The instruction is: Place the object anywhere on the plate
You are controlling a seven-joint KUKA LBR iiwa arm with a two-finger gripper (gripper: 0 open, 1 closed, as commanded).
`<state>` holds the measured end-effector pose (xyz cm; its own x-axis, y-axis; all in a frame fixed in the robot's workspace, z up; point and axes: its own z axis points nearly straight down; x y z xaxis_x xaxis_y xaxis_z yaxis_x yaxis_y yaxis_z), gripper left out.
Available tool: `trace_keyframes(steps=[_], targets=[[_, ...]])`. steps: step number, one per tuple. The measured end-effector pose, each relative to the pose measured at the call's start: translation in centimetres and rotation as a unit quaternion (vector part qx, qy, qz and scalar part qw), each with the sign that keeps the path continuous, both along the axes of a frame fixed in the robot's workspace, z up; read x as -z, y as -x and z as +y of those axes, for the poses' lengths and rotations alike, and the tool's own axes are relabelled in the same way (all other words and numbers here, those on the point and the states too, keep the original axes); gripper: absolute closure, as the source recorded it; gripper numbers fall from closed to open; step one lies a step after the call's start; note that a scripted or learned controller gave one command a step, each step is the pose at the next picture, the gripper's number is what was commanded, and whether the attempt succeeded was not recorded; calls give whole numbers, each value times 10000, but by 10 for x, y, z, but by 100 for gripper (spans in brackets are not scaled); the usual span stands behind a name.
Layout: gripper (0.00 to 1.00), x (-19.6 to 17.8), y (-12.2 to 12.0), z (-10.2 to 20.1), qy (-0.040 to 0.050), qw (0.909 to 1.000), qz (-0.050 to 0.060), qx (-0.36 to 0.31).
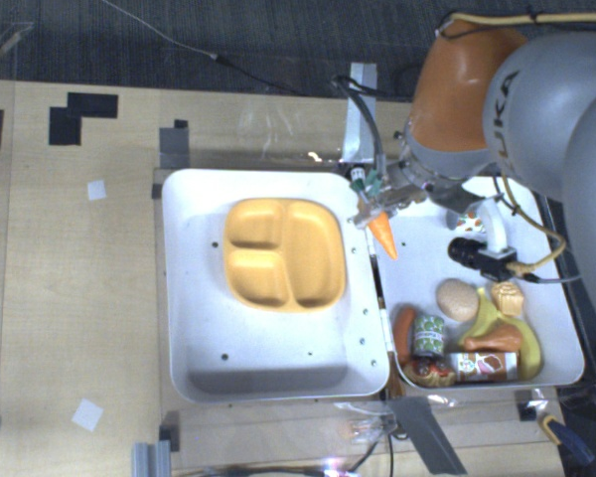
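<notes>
Plate (282, 254) sits mid left bin (194, 366), nothing on it yet. My claw (375, 210) hangs over the bins' shared edge, pinching the carrot (381, 236) by its top, tip down, w/ room to swing left. Other food's piled at right bin's (566, 356) near edge.

Evenly and fairly brightly lit from above. Soft shadow along the near inner wall of the left bin (263, 381); faint shading under the yellow plate (283, 253). Small glare spots on the bench (40, 316) beyond and before the bins. Broad sheen on the arm (556, 97). Overall slightly soft, a little grainy.
</notes>
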<state>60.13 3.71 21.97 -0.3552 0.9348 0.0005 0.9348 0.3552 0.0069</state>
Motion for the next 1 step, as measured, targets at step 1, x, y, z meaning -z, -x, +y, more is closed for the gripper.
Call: trace_keyframes(steps=[1], targets=[[0, 0, 0, -3, 8, 10000, 2, 16]])
